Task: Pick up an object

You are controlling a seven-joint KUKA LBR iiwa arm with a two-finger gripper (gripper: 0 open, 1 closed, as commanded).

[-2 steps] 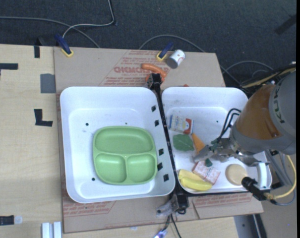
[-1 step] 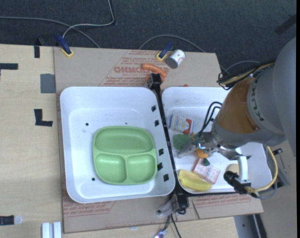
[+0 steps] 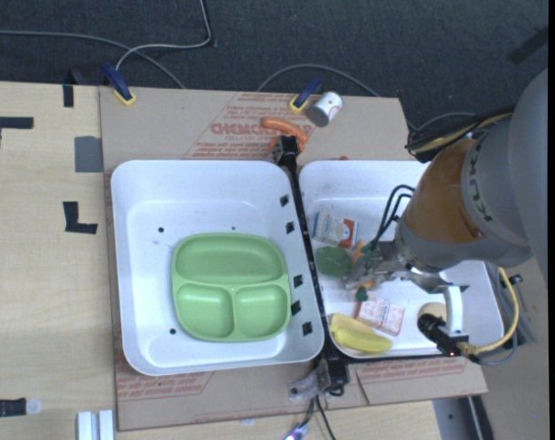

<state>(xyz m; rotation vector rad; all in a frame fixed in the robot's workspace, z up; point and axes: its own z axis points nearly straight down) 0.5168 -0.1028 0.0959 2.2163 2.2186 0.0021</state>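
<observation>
Brown cardboard covers the bench beneath two white bins. At right of centre, the gripper (image 3: 367,273) reaches low into the right bin (image 3: 396,177); whether it has closed on anything cannot be told. Around it lie a dark green object (image 3: 332,262), a printed packet (image 3: 335,228), a pink-patterned packet (image 3: 382,314) and a yellow banana (image 3: 358,336). Left of these, the left bin (image 3: 139,200) holds a green divided plate (image 3: 230,286).

grey arm (image 3: 483,186) from the right, gripper (image 3: 361,273) low, pointing left
</observation>
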